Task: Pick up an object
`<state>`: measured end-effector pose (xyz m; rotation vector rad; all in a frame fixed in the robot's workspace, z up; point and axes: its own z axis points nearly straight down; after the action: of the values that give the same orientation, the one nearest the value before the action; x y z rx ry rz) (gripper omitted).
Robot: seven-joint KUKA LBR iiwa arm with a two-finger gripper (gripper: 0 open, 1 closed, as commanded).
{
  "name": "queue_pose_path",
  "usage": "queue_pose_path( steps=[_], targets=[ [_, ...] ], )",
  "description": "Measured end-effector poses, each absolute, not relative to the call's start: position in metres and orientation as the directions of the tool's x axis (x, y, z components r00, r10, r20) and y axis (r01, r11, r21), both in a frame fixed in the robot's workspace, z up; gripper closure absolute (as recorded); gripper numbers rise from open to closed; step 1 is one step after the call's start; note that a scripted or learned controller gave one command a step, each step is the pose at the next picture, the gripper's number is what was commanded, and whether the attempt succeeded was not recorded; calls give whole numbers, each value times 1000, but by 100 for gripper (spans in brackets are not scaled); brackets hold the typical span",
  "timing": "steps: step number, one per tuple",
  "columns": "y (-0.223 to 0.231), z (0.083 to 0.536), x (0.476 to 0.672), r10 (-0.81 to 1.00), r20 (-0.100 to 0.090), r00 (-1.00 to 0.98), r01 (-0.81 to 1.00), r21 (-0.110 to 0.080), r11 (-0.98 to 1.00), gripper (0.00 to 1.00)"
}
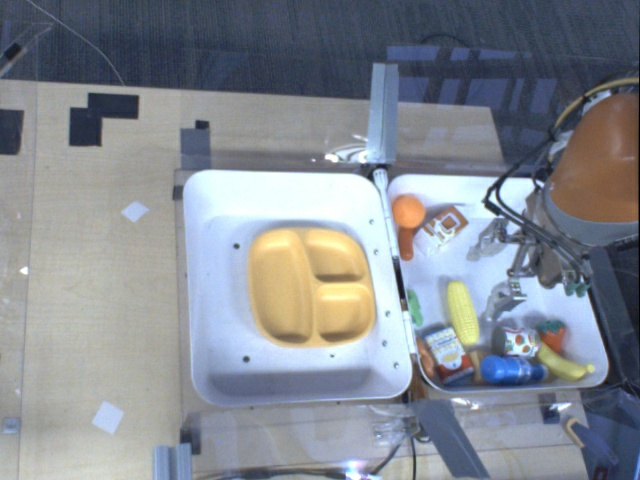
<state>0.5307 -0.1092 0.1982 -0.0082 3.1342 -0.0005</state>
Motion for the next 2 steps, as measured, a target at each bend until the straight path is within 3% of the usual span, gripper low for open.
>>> queue_pose_path(
  steps=[1,2],
  targets=[
    [-146,108,546,216,-10,-976,216,0,976,0],
    [-158,109,558,571,-8,-821,571,4,821,0]
  ],
)
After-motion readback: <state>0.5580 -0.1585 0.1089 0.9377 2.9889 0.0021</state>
